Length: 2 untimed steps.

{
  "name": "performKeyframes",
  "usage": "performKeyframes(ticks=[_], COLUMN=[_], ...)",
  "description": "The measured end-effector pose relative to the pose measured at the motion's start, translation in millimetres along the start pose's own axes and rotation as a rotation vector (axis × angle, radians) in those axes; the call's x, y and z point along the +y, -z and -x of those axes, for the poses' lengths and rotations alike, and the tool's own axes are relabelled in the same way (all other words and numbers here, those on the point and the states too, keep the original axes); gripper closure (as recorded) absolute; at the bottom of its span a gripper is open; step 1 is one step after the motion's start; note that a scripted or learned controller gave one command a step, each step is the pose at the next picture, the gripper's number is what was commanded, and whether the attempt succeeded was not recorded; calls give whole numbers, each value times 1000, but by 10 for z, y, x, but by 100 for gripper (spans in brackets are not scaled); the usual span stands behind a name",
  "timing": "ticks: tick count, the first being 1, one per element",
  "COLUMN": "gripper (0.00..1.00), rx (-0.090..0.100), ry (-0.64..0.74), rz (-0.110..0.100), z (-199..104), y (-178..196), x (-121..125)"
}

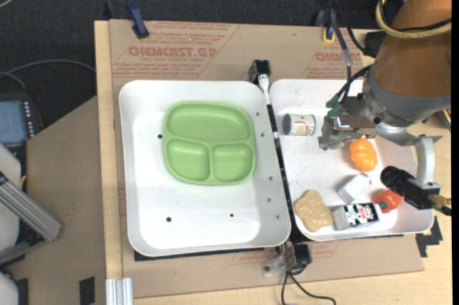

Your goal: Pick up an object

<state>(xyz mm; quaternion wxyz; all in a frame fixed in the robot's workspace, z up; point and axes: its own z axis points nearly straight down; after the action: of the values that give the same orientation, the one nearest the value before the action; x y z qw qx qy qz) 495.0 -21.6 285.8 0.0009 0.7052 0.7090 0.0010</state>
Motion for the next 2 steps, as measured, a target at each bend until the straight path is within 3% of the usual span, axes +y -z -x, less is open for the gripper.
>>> performKeyframes(ticks=[1,2], gripper=[100,100], rx=[2,2], ry=[1,-2], rz=[-8,12], z=[-679,-712], y=[-299,874], x=[-165,-137])
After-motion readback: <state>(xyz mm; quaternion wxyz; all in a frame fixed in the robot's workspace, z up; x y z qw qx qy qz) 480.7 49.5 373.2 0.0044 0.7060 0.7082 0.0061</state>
